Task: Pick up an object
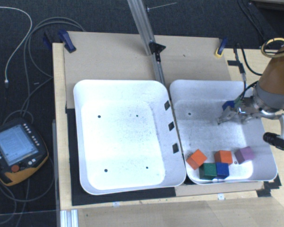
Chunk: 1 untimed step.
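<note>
The gripper [229, 113], fingers' state unclear, hovers mid-right over bare bin floor [203, 126]; the blocks [221, 163] crowd the lower-right wall, risking a miss.

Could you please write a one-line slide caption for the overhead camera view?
KUKA gripper poised over the right bin, above five coloured blocks clustered at its near edge.

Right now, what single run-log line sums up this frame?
phase: approach | gripper: over right bin, nothing seen held | blocks: orange, green, blue, second orange, purple, near front edge
</note>
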Available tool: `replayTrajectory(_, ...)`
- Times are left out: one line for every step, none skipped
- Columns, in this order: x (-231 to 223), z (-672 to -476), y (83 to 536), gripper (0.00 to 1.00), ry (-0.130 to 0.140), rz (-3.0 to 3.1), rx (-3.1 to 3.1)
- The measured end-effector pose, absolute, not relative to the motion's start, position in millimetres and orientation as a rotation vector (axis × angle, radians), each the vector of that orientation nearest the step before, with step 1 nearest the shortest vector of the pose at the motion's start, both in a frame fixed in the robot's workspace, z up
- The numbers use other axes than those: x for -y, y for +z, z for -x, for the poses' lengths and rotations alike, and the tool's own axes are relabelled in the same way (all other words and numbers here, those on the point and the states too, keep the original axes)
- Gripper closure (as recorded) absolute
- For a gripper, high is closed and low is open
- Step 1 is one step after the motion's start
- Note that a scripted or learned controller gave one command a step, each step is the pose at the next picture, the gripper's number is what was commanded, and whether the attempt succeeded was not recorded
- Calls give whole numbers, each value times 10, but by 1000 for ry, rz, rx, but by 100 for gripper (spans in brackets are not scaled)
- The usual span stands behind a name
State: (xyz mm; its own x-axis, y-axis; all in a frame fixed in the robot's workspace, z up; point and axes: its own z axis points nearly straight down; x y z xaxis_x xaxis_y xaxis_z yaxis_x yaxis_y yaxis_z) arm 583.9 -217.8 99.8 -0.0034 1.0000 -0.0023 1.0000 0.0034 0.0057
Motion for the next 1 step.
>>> replayTrajectory(2155, -6704, 1009, 0, 6, -2212, -2222)
